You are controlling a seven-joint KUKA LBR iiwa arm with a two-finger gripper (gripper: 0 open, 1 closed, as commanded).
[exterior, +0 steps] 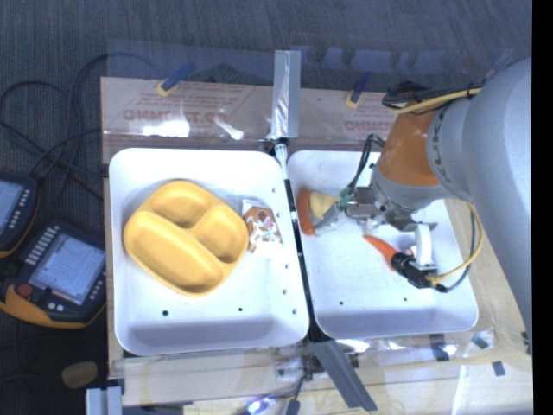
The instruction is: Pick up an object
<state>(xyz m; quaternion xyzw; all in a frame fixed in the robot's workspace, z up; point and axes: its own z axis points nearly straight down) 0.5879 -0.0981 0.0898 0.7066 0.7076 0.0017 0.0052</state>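
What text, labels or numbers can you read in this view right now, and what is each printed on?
No text here can be read with confidence.
Red print on the cardboard sheet behind the left bin: upside down and under glare, illegible.
Red print on the cardboard behind the right bin: partly hidden, illegible.
Small packet beside the yellow tray: printed pattern, too small.
Pendant screens at left: blurred.

Grey arm [492, 137] reaches leftward, gripper [333, 219] lowered, fingers seemingly slightly parted
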